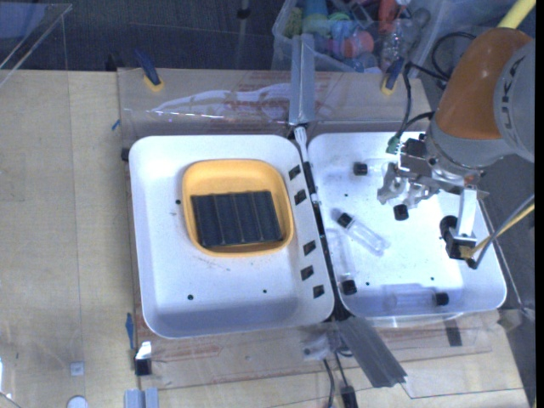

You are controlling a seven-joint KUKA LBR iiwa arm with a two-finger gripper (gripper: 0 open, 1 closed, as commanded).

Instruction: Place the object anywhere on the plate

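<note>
A yellow plate (235,175) lies in the left bin (161,296). On it rests a flat dark grey ridged block (236,219), which covers most of the plate's floor. My gripper (401,197) hangs over the upper middle of the right bin (476,291), far from the plate and to its right. Its fingers (387,189) stand apart and open, with nothing between them.
A clear tube with a black cap (361,232) lies on the right bin's floor, left of and below the gripper. Small black pieces (359,169) are scattered there too. A ridge with black clips (306,219) divides the bins. A box of toys (357,15) stands behind.
</note>
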